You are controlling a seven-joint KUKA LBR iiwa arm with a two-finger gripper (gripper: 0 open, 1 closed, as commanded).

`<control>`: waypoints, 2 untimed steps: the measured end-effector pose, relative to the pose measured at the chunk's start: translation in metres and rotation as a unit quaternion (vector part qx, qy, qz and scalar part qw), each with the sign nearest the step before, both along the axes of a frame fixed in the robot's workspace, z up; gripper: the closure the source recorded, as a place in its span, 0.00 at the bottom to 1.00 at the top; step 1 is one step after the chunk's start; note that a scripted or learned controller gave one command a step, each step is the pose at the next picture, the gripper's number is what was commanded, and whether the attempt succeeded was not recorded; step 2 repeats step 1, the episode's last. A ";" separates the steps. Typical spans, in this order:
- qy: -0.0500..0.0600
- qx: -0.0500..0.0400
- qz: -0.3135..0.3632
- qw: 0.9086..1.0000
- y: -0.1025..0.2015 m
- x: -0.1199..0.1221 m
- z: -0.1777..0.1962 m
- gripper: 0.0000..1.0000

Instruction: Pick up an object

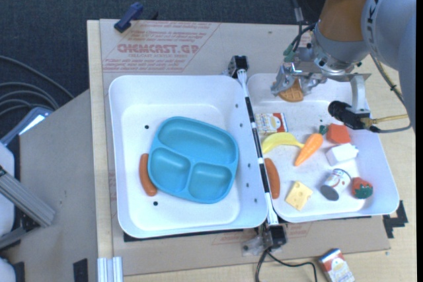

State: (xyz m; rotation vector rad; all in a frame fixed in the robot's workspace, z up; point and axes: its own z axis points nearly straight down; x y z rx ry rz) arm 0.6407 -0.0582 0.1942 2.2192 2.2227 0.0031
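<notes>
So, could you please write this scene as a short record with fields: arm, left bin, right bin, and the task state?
arm: gripper low over the far end of the right bin, at a tan bread-like piece
left bin: blue divided plate; sausage beside the plate
right bin: banana, carrot, cheese wedge, a second sausage, small carton, other small items
task state: a grasp cannot be confirmed
</notes>
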 end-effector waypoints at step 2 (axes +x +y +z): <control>0.002 0.000 0.000 1.000 0.019 -0.077 0.063 1.00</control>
